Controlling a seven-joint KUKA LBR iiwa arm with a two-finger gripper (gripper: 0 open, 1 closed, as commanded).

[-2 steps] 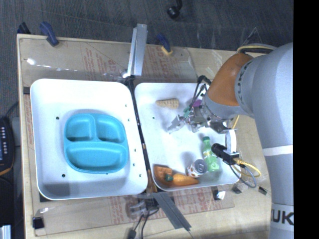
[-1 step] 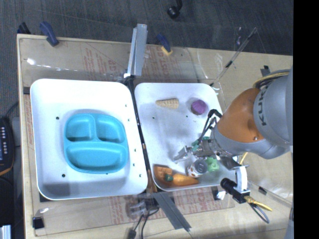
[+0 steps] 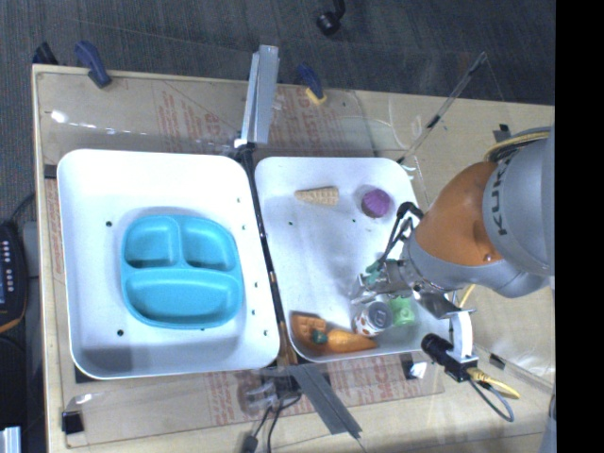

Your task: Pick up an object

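The grey and orange arm (image 3: 491,229) reaches over the right-hand bin (image 3: 321,253), its gripper (image 3: 382,295) low in the bin's near right corner above a small round can (image 3: 371,320) and a green block (image 3: 404,311); whether it grips anything, I cannot tell. A carrot (image 3: 330,338) lies along that bin's near wall, a cone (image 3: 317,195) and a purple ball (image 3: 376,202) sit by its far wall, and a blue divided tray (image 3: 179,272) rests in the bin alongside.

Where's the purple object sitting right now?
In the camera view, the purple object lies in the right bin, near its far right corner, just right of the cone-shaped piece and above the arm's pincer.
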